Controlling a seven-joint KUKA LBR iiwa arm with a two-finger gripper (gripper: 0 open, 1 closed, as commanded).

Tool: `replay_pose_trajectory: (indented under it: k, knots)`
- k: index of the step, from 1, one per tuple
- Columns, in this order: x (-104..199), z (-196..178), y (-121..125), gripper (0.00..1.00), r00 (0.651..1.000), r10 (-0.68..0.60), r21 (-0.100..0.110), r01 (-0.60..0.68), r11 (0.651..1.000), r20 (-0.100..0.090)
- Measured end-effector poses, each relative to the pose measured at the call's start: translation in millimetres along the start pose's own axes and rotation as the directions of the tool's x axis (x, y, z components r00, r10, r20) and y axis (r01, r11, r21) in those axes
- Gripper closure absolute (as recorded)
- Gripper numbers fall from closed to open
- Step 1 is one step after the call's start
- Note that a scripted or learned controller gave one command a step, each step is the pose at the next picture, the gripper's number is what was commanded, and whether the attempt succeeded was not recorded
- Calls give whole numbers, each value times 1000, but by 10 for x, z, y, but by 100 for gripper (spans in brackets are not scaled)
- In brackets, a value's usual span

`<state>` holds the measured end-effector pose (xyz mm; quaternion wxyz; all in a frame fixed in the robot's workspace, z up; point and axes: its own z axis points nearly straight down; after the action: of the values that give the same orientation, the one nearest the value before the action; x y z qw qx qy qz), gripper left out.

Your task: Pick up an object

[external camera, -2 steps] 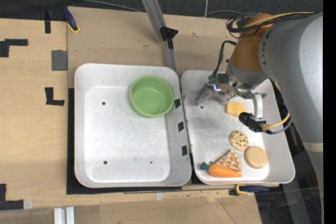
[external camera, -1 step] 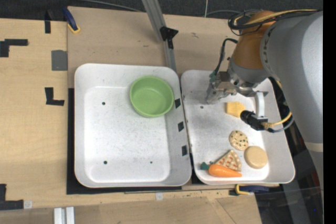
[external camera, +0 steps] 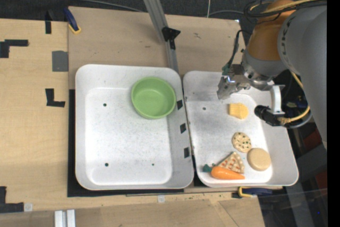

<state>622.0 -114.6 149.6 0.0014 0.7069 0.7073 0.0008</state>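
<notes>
Nearest me, a carrot (external camera: 226,173) lies at the right bin's (external camera: 204,130) lower edge. The cheese wedge (external camera: 238,110) sits mid-right, just below the gripper (external camera: 229,86); whether that is wide or narrow, I cannot tell. It looks light and stiff; I'd pinch its flat sides.

The arm (external camera: 289,34) is running off the right edge, so its base and upper links are lying outside the picture. Its wrist housing is covering the far right corner of the right bin (external camera: 276,135). The jaws are sitting under that housing, too small and dark to judge their spacing. The grey pole (external camera: 154,2) is leaving the frame at the top edge. The carrot (external camera: 226,173) is overlapping the lower edge of the pizza slice (external camera: 232,162). The surface (external camera: 32,141) is being cut by the left and bottom edges.
</notes>
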Motion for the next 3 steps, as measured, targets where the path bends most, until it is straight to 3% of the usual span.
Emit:
replay_pose_trajectory:
  k: [2,3]
  knots:
    - [151,-1015,8,100,1000,-2,-1,2,1000,0]
    - [590,-1013,-44,100,1000,-5,5,5,1000,-2]
